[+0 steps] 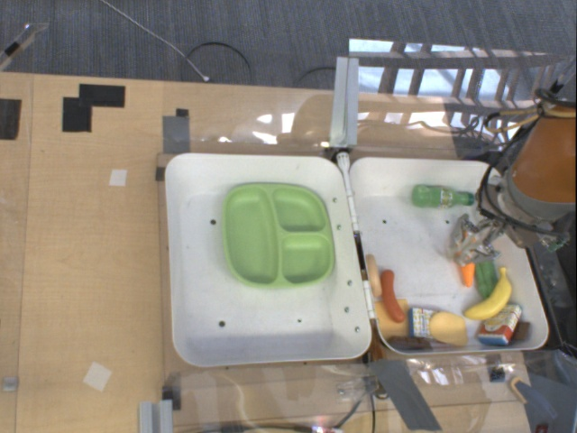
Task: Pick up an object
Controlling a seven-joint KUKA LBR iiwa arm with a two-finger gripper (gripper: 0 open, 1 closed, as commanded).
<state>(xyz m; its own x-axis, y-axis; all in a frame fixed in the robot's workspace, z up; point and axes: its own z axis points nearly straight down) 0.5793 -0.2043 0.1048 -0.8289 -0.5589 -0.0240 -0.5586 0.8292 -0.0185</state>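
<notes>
On the right side of the bench, the right bin (406, 197) holds a jumble of toy food; the gripper (472, 239) hangs low over its right half, metal fingers pointing down, just above a small orange carrot (468, 274). Nothing sits between the fingers that I can make out, and whether the jaws are open or closed cannot be told at this size.

No writing readable anywhere. A small carton (500, 327) in the near right corner has a red, white and blue printed label, text too small. A second small box (422, 320) near the bin's near edge shows blue and yellow print, also illegible.

Shapes and materials: the green bottle (442, 196), smooth plastic, lies on its side at the far end, long axis left to right, narrow end toward the right. The banana (491, 300), glossy yellow and curved, runs from near-left up to far-right, beside a dark green vegetable (486, 278) standing roughly near-to-far. A red sausage (389, 287) lies near-to-far by the left wall, next to a tan bread-like piece (373, 278). A pale yellow rounded lump (448, 327) touches the box.

Left bin (189, 242), shallow white plastic with rounded corners, carries a matte green divided plate (275, 234) with three compartments, well apart from the gripper.
</notes>
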